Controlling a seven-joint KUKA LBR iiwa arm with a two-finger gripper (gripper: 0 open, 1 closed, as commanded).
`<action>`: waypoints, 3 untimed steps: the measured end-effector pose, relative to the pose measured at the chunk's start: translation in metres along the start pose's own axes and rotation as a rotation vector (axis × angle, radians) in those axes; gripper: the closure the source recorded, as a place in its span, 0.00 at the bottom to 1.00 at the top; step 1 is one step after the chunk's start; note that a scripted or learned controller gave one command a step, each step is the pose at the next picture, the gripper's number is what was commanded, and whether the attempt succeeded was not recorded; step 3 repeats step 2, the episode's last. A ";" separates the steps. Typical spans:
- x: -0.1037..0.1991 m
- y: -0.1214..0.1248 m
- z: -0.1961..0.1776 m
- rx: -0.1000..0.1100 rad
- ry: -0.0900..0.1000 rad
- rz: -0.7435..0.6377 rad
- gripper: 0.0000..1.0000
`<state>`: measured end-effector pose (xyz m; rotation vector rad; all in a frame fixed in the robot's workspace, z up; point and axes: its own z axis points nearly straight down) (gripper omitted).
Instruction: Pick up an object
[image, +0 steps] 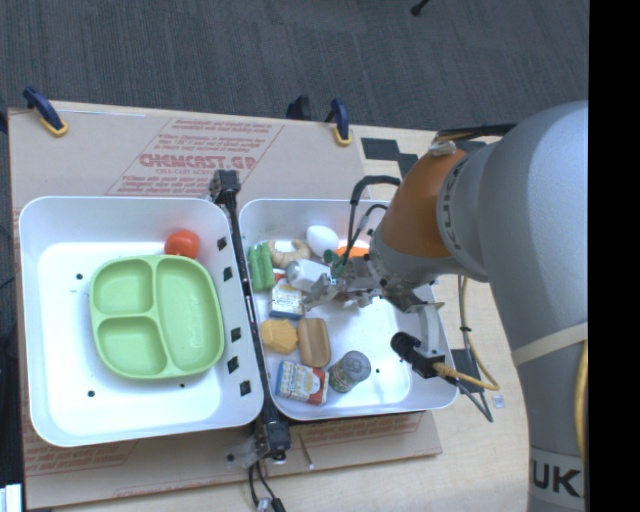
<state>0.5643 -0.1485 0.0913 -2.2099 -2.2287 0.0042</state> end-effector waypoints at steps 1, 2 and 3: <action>0.000 0.000 -0.010 0.002 0.000 -0.003 1.00; 0.032 -0.081 -0.116 -0.003 0.001 0.003 1.00; 0.032 -0.081 -0.116 -0.003 0.001 0.003 1.00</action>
